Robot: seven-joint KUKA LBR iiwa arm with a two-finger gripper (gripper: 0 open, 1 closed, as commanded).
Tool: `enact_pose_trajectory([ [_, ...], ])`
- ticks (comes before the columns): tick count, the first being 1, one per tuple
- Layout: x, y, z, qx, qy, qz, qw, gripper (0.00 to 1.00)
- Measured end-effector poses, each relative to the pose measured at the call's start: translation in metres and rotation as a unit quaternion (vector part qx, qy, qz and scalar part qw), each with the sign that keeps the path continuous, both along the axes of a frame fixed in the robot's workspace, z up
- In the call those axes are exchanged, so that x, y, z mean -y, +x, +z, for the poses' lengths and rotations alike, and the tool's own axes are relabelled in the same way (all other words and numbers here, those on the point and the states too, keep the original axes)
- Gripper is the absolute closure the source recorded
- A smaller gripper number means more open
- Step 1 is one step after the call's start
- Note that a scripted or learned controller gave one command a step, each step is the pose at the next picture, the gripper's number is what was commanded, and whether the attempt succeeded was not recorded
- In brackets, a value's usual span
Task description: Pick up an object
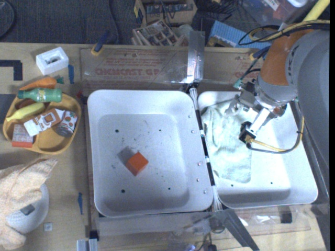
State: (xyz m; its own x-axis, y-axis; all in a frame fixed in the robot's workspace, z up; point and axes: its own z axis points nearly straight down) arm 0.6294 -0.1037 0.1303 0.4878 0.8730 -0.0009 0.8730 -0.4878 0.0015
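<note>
Jaws over the white cloth (226, 143).
Apart or together cannot be told; an orange block (138, 163) lies well left of them.

Layout relative to the left bin (157, 195) on the tabletop (70, 182): a block (137, 163) lies in it, slightly left of centre. The right bin (293, 187) adjoins its right side and holds a crumpled towel (225, 140) near the shared wall. To the left of the left bin sits a bowl (57, 145) of items, with a small box (52, 60) left-behind and a cloth heap (26, 187) left-before.
</note>
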Motion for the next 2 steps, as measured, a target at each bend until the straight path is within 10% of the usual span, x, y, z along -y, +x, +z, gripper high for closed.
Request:
enact_pose_trajectory([
  [1, -0.001, 0.001, 0.010, 0.001, -0.0010, 0.002, 1.0000, 1.00],
  [2, 0.002, -0.034, 0.028, -0.002, 0.0014, 0.169, 0.9856, 1.00],
])
